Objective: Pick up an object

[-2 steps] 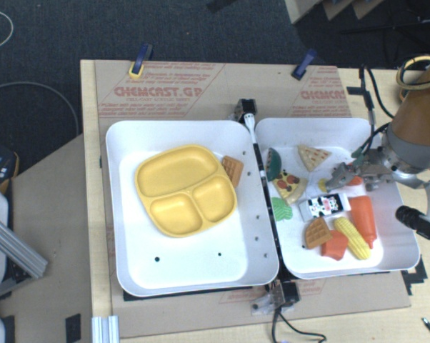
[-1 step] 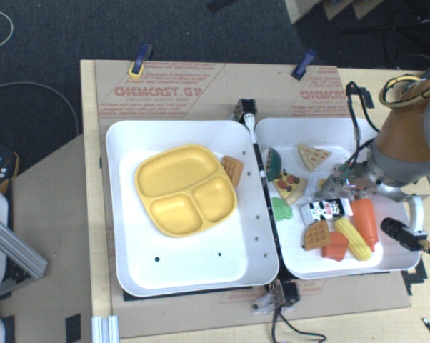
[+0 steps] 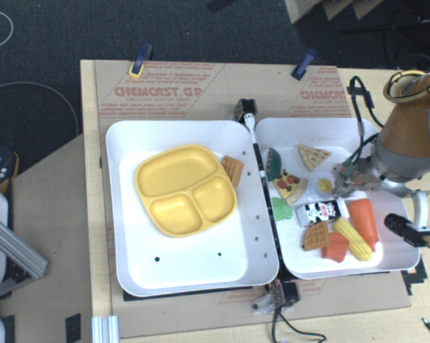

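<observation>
The bench [image 3: 165, 84] is covered with brown board printed in red with "CHEMCAST GP", readable at the upper left and repeated, partly cut off, at the upper right; a yellow-and-blue clamp [image 3: 138, 61] and a blue clamp [image 3: 304, 63] pin its far edge. The left bin [image 3: 122, 213] holds a yellow plate [image 3: 186, 189] with three compartments, and a small waffle [image 3: 232, 169] leans at the plate's right edge. The right bin [image 3: 286, 131] holds the toy food: a sandwich wedge [image 3: 313, 156] near the far wall, a dark green piece [image 3: 273, 164] and a pizza slice [image 3: 288, 186] by the left wall, a light green piece [image 3: 281, 209] below them, a small yellow piece [image 3: 324, 186] in the middle, and a black-and-white packet [image 3: 321, 211] whose print is too small to read. Nearer the front lie a second waffle [image 3: 316, 236], a red piece [image 3: 335, 249], a corn cob [image 3: 352, 238] and an orange carrot [image 3: 366, 222], packed close and touching. The arm [image 3: 408, 134] comes in from the right, and the gripper [image 3: 343, 181] hangs low over the right bin just right of the yellow piece and above the packet. Whether it is clenched or released cannot be told, and nothing is seen caught in it.
</observation>
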You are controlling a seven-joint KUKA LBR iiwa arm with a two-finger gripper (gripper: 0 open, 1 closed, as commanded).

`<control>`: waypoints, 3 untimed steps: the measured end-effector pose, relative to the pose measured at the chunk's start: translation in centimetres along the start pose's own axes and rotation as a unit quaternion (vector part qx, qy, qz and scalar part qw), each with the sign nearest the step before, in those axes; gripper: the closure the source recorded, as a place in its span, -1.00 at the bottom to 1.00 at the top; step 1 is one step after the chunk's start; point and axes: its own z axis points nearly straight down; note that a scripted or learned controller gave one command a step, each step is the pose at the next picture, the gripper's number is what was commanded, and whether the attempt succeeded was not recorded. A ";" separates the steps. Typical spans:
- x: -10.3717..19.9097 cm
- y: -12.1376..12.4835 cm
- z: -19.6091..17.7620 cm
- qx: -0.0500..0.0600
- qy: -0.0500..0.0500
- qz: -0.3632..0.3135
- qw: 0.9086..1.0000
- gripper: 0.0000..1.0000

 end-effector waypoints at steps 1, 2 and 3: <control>0.6 0.1 -4.5 -0.002 -0.001 -0.001 1.000 1.00; 1.5 0.2 -10.4 -0.003 -0.001 -0.001 1.000 1.00; 1.5 0.3 -12.1 -0.002 -0.001 -0.001 1.000 1.00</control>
